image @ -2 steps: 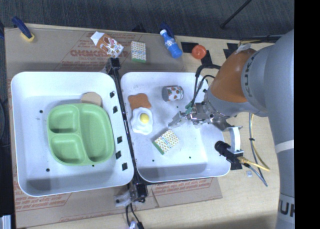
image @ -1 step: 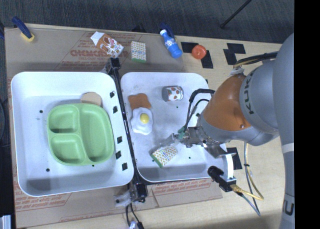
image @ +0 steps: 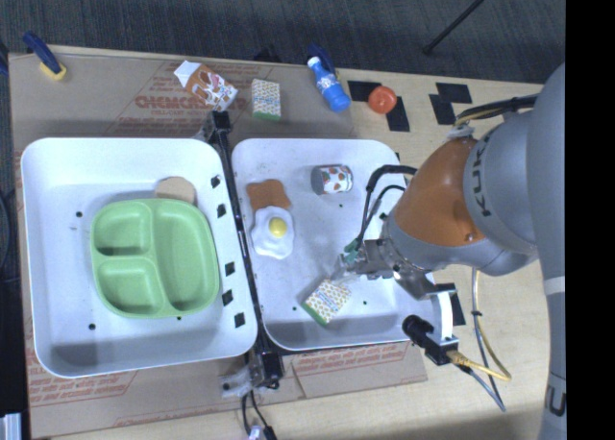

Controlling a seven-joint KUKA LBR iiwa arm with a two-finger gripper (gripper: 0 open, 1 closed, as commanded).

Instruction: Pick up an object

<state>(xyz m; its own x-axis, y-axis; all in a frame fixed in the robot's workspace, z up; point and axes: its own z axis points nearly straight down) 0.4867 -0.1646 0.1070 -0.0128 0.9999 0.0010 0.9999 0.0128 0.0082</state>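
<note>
On the table [image: 452, 400] we see 2 white bins side by side. The left bin [image: 48, 236] carries a green divided tray [image: 154, 257] with a tan round piece [image: 176, 189] just beyond its far edge. Behind the bins, on the cardboard, lie a blue bottle [image: 329, 85], an orange cap [image: 382, 99], a small green-and-white packet [image: 266, 99] and a crumpled snack wrapper [image: 207, 85]. A blue-and-yellow clamp [image: 44, 56] sits at the far left corner.

bench [image: 115, 83]: cardboard-covered | two bins, left [image: 38, 236], right [image: 384, 318], side by side | behind them: snack pack [image: 205, 85], small box [image: 266, 99], blue bottle [image: 329, 84], orange cap [image: 382, 99] | blue clamp [image: 45, 56] at far-left corner
</note>
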